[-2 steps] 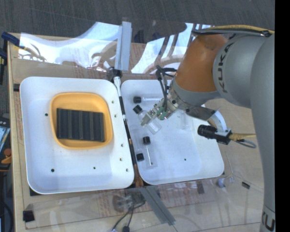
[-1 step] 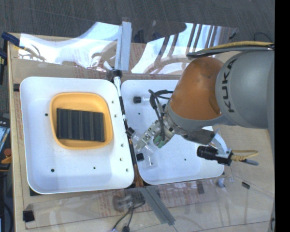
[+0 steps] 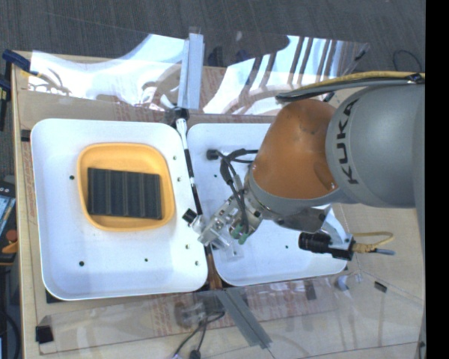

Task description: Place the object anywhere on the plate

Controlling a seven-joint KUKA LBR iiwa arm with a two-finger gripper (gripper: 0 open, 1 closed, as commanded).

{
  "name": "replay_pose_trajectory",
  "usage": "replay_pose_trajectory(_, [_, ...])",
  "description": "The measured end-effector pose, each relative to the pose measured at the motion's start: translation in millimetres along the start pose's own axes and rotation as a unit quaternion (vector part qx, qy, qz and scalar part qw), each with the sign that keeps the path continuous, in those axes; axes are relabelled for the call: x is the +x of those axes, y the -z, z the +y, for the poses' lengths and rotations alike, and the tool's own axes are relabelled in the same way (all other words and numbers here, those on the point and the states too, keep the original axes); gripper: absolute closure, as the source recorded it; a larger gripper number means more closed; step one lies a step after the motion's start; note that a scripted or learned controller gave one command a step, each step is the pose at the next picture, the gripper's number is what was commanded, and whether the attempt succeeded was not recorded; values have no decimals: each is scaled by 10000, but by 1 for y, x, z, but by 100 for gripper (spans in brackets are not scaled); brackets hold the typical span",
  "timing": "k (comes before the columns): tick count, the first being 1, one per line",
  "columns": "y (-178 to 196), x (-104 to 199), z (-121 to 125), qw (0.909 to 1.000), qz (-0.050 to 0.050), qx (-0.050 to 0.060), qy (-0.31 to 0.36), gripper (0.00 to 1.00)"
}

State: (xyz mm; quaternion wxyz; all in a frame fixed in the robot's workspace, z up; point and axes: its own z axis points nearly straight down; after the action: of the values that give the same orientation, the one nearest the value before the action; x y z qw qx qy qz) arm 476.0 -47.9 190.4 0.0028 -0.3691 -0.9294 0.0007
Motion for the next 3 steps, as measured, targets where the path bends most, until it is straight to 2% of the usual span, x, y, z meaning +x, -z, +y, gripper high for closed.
replay_pose_trajectory(1, [33,-30,57,9991,-21,-11,427,100])
replay_pose_trajectory(2, [33,-30,57,9991,-21,-11,424,0])
replay_pose_trajectory(3, [1,-69,64,9805,-26,-10,1965,0])
